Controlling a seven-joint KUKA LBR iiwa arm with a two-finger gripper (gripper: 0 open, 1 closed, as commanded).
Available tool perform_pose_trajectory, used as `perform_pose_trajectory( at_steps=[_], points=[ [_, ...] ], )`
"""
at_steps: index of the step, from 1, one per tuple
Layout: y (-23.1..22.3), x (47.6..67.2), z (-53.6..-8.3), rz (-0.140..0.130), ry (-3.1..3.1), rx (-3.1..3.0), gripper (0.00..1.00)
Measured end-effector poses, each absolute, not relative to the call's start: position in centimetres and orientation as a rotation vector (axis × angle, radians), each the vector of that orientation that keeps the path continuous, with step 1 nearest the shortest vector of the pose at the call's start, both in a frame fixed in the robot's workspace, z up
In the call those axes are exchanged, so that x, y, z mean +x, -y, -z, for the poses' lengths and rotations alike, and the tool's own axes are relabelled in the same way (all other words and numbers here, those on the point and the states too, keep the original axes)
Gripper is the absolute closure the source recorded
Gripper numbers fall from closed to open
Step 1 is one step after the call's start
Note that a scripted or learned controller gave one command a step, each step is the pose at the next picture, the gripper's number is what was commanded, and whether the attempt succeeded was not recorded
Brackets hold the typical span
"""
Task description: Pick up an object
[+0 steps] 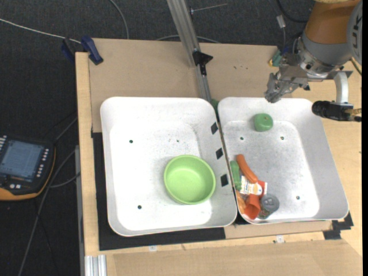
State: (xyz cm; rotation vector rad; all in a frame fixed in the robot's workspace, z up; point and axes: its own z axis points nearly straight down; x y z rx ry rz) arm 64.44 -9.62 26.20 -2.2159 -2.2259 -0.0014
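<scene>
Nearest me, at the front edge of the right bin (322,154), I see a small pile pressed into its front-left corner: an orange packet (248,184) lying along the left wall, with a grey round cap (268,202) just beside it. In the left bin (118,154), a green bowl (190,179) sits upright toward the front-right corner. Farther back in the right bin, a small green round piece (263,122) rests alone near the back edge. Beyond it, the gripper (277,91) hangs over that bin's back rim, just past the green piece and apart from it. I see nothing held in the claw, and I cannot tell how wide it stands.
</scene>
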Motion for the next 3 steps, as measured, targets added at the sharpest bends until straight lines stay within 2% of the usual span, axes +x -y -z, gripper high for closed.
perform_pose_trajectory(
  at_steps=[1,2,3],
  points=[
    [4.9,63.2,-26.7,0.003,2.226,-2.217,1.00],
    [-0.4,62.1,-25.2,0.000,2.225,-2.215,1.00],
    [-6.1,60.0,-25.3,0.002,2.227,-2.215,1.00]
  ],
)
